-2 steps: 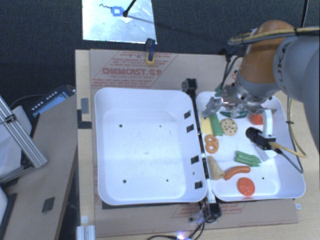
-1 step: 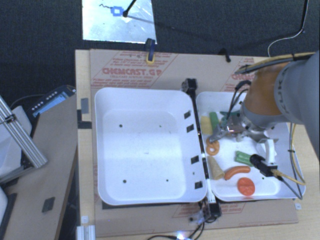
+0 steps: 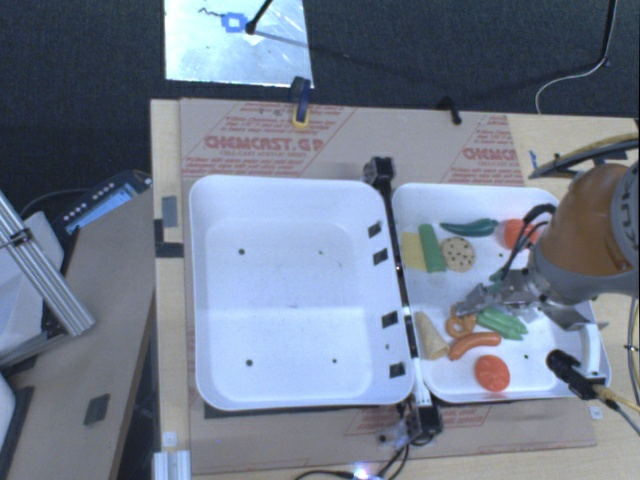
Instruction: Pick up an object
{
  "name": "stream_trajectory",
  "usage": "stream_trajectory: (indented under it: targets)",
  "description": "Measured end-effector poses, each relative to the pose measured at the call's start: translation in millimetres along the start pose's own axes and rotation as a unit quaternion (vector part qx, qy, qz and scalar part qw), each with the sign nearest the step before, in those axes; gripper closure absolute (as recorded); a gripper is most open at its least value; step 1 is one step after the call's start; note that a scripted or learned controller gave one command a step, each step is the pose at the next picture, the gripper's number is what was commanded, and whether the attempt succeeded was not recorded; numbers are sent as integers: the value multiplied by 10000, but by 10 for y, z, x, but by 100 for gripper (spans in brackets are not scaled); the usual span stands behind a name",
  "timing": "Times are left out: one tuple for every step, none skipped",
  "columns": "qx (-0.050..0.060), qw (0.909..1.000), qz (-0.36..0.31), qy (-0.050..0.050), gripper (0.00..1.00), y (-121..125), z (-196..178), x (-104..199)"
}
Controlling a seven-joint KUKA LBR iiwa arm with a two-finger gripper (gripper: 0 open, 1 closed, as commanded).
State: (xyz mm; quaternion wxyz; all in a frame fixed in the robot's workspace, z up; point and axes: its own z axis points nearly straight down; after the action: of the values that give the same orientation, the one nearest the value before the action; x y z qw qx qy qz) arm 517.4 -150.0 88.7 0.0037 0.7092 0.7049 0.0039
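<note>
Toy foods (image 3: 474,344) (glossy, rounded) lie beneath the hand (image 3: 480,298), grip unclear

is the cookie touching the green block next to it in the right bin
Apart. The camera view shows a thin white strip of bin floor between the cookie and the green block.

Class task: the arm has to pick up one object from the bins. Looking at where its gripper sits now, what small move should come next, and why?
Probably a short, straight descent. The gripper sits low in the right bin, over the crowded toy food, just above the orange pretzel and beside the green pepper. Nothing shows between its fingers, so no grasp has been made yet.
</note>
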Motion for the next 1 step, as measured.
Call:
stream_trajectory:
  targets:
    - [30,9999,-90,123,0,-82,-2,-466]
